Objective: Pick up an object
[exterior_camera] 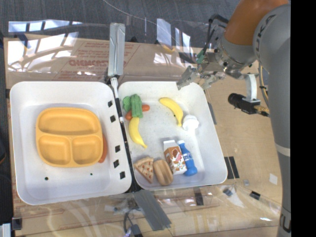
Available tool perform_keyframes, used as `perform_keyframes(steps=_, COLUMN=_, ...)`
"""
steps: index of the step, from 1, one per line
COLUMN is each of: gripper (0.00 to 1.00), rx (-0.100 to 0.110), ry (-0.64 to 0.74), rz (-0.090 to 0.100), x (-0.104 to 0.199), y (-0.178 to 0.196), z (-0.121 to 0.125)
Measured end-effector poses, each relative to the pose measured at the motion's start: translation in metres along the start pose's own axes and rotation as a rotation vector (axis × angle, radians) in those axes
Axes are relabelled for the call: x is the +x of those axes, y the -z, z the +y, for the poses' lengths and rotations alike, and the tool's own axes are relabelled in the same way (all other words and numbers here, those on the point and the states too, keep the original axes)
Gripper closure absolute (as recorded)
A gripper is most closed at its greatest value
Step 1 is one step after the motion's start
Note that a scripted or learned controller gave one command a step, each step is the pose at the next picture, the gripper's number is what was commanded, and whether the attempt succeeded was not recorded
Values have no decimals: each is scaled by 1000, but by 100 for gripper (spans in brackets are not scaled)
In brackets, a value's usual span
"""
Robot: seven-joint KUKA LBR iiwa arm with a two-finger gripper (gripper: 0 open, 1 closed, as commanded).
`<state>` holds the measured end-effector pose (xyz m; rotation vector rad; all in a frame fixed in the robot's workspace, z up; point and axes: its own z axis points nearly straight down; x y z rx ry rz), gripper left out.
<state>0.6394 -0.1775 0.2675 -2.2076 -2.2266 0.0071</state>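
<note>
The gripper (pixel 196 79) is positioned over the far right corner of the right bin (pixel 216 147), at the end of the grey arm (pixel 276 58) that enters from the right. Nothing is seen between its fingers; whether they are spread or closed cannot be told from this angle.

The nearest object to the gripper is a yellow banana (pixel 173 109), which lies on the bin floor just below and to the left of it, apart from it. A small white round object (pixel 190 123) is touching the banana's lower end. A second banana (pixel 136 131) lies along the left wall of the same bin, with a green vegetable (pixel 133 104) and an orange carrot piece (pixel 144 108) at its upper end. Near the front wall, a pizza slice (pixel 144 169), a brown bread roll (pixel 162 172), a small brown-and-white carton (pixel 174 158) and a blue-and-white bottle (pixel 187 158) are grouped close together.

The left bin (pixel 19 147) holds an orange divided plate (pixel 69 136) with three compartments.

Both bins are white and shallow and are set side by side on a brown cardboard-covered bench (pixel 89 58). Dark carpet (pixel 49 1) is visible beyond the bench.
</note>
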Motion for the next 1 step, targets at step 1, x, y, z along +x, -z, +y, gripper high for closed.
perform_keyframes(steps=1, gripper=0, rx=1, ry=-186, rz=0, x=-16, y=7, z=-46)
